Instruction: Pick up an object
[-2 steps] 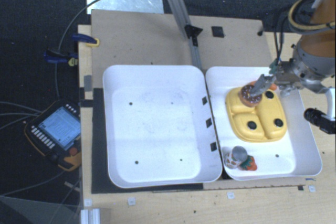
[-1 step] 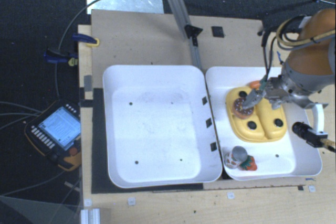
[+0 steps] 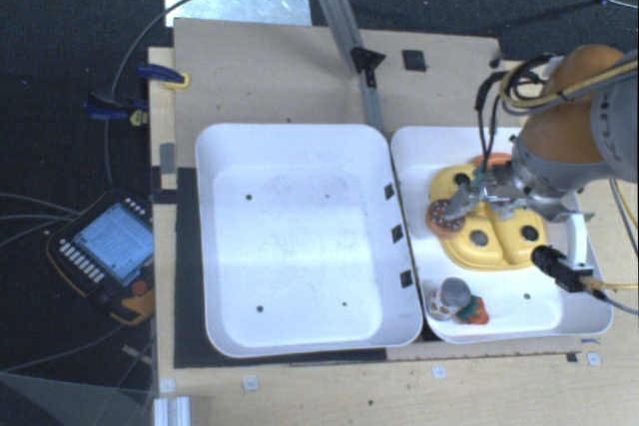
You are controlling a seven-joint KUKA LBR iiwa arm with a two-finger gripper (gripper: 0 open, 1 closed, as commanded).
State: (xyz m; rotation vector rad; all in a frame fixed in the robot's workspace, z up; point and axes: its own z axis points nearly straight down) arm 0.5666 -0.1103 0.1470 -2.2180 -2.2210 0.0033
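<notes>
Two shallow white bins are set side by side on the tabletop [image 3: 300, 75]. The left bin [image 3: 295, 234] is seen with its wide floor open from wall to wall. In the right bin [image 3: 559, 309] a yellow moulded toy [image 3: 489, 224] with dark round spots lies near the middle, and a brown ring-shaped piece [image 3: 440, 216] rests at its left edge, close to the wall shared by the two bins. A small grey and orange object [image 3: 459, 299] is placed near the front left corner of that bin, apart from the yellow toy, with bare floor to its right.

The gripper [image 3: 467, 198] is lowered over the yellow toy's left part, the arm entering from the right. Whether the fingers are spread or closed cannot be told, nor whether anything is held.

A pendant [image 3: 105, 249] with a lit screen lies left of the tabletop.
</notes>
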